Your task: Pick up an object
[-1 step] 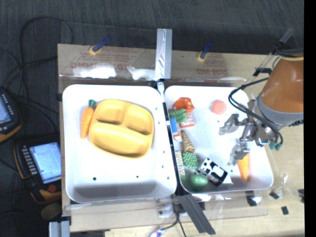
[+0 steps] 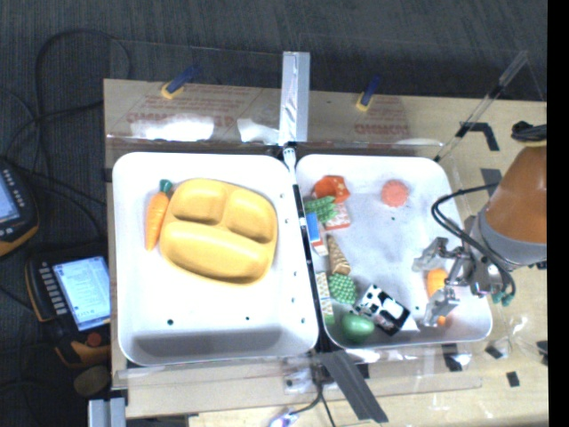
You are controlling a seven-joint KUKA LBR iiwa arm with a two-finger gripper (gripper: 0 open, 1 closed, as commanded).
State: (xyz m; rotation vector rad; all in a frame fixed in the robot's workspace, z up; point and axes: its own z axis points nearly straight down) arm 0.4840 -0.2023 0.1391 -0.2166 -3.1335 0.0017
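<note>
Hand (image 2: 440, 283) splayed, unclenched, straddling orange piece (image 2: 435, 282) by right bin wall (image 2: 484, 327); risk: finger clips wall, piece slips.

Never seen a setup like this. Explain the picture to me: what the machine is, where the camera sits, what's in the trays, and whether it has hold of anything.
One camera looks down at a slant on a bench with two shallow white bins. The robot arm, grey with an orange band, reaches in from the right. Its two-finger gripper hangs low over the right bin, around a small orange object; whether it is truly gripped, I cannot tell. That bin also holds a round pinkish piece, a red item, a green ball, a black-and-white toy and some patterned packets. The left bin holds a yellow divided tray and a toy carrot beside it.
</note>
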